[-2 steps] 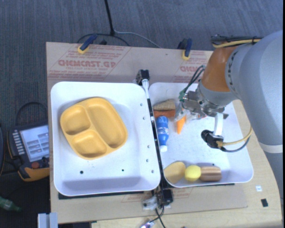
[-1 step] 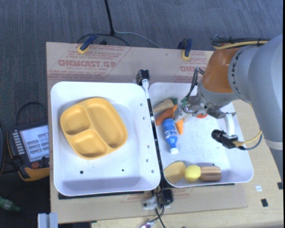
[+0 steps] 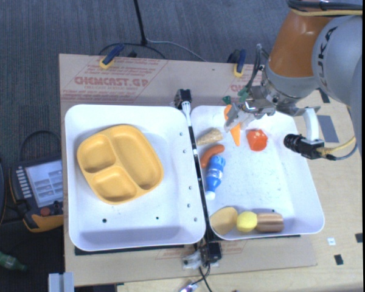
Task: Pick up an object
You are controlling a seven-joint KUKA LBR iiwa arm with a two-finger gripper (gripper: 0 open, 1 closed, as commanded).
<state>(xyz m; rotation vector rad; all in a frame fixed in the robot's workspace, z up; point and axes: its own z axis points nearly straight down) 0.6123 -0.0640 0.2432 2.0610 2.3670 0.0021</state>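
Brown board (image 3: 140, 81) under both bins reads "CHEMCAST GP"; the hand (image 3: 236, 121) is clamped on an orange carrot (image 3: 235, 134).

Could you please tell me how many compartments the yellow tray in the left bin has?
3. On the yellow tray, one small compartment sits at the upper left, one long compartment runs along the right side, and one lies at the lower left. None look hidden.

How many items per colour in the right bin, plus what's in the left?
Right bin:
Orange or red: 3, carrot, tomato-like piece, sausage-like piece
Blue: 1, bottle
Yellow: 1, lemon
Tan or brown: 3
Left bin:
Yellow: 1, divided plate
Total: 9
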